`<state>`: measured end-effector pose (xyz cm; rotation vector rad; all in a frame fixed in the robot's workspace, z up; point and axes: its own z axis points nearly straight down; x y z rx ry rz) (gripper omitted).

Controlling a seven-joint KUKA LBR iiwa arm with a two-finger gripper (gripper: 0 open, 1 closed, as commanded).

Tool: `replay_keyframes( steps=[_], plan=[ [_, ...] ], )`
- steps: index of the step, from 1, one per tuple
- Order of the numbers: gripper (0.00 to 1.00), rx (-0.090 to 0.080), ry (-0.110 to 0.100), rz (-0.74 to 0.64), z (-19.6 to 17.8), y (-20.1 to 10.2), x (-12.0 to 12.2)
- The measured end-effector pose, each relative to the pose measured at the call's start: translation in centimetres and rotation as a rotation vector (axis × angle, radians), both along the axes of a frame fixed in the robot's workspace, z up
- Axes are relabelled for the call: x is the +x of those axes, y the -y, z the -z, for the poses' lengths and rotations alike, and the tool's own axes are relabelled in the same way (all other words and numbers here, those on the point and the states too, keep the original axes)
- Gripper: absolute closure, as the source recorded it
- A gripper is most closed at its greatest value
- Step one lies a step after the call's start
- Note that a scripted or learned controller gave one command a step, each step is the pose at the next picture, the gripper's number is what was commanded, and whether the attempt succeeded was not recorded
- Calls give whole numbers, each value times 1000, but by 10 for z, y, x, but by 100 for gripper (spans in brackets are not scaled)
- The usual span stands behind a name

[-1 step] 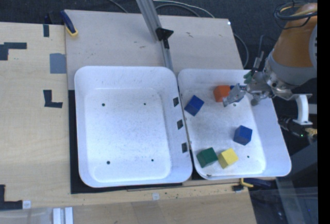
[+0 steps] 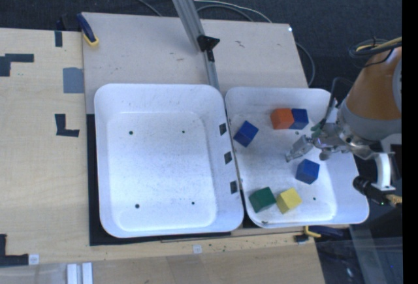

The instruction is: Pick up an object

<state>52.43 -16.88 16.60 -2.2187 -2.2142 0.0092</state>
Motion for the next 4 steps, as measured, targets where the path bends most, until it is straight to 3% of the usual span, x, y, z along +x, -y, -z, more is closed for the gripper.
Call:
replay_keyframes(
  steps=[1,2,3,4],
  plan=[
    [0,-1,11,-6,56,26,-10],
    [100,1,6,-5,49,26,-12],
    [100,3,8,-12,30,-76,2],
    [100,1,4,-6,21,-71,0]
  ],
)
